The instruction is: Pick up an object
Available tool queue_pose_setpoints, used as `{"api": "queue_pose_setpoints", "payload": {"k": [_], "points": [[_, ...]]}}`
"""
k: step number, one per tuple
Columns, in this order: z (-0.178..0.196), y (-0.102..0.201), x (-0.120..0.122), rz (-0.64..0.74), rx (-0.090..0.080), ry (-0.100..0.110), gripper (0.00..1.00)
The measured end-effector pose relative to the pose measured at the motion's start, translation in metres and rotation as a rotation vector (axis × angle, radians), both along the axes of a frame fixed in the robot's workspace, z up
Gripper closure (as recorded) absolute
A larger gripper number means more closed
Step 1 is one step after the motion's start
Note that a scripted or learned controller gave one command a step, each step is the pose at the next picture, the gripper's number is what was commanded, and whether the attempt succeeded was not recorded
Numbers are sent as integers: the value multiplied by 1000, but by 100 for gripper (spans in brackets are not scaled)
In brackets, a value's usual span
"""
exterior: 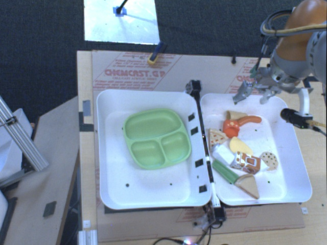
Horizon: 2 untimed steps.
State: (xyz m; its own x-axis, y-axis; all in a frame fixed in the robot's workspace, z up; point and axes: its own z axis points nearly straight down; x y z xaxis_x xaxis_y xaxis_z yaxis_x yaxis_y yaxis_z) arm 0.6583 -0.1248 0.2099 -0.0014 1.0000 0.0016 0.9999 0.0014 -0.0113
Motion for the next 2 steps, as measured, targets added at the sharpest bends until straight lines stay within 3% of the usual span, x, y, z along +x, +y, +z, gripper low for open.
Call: {"api": "queue_pose_setpoints", "payload": {"k": [1, 2], "points": [[9, 0, 3, 2, -2, -13, 0], [-32, -1, 3, 1, -2, -11, 0]]}}
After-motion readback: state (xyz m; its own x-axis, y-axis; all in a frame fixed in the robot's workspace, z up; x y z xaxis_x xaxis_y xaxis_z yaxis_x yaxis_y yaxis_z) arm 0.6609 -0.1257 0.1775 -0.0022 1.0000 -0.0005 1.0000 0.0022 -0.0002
